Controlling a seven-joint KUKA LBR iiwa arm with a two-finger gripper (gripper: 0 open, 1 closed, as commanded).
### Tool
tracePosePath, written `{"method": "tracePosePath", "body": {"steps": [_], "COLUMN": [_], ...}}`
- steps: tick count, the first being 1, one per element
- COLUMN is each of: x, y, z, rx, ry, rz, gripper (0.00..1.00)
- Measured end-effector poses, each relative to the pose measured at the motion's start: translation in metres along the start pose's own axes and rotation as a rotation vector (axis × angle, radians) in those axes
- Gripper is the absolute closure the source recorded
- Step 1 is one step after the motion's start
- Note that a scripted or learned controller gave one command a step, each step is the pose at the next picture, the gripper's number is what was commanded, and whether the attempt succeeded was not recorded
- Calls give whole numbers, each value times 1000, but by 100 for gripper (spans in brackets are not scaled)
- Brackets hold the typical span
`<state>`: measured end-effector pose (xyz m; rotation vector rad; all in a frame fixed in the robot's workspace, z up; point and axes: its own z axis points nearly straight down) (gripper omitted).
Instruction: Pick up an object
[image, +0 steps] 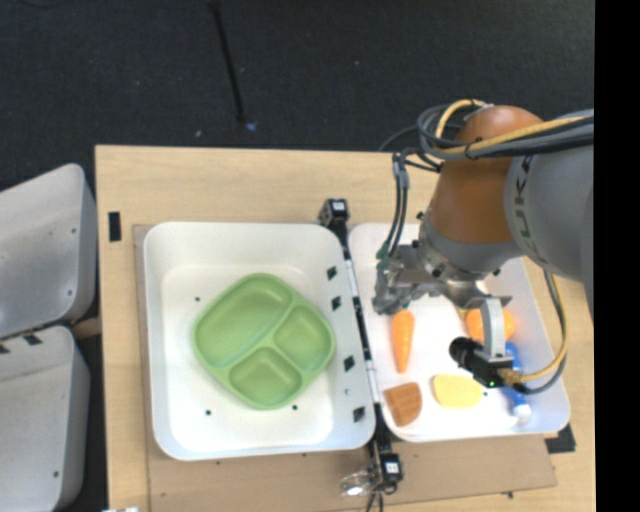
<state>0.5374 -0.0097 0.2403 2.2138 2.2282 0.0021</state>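
Left bin: I see a green tray.
Right bin: carrot, brown piece, yellow piece.
Gripper: I cannot tell its opening.

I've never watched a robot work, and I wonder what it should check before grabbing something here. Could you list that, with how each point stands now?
1. A target within reach: ok. The carrot lies in the right bin, just below the end effector.
2. End effector free of any object: cannot tell; its fingers are too hard to make out.
3. Room around the carrot: ok. The brown piece and yellow piece lie apart from it.
4. Bin wall clearance: not ok. The carrot lies close to the divider between the bins.
5. Left bin: ok. The green divided plate sits away from the arm.
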Motion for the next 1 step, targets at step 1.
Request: {"method": "tracePosePath", "body": {"steps": [1], "x": [54], "y": [5], "z": [10], "rx": [2], "ry": [0], "rz": [0], "gripper": [100]}}
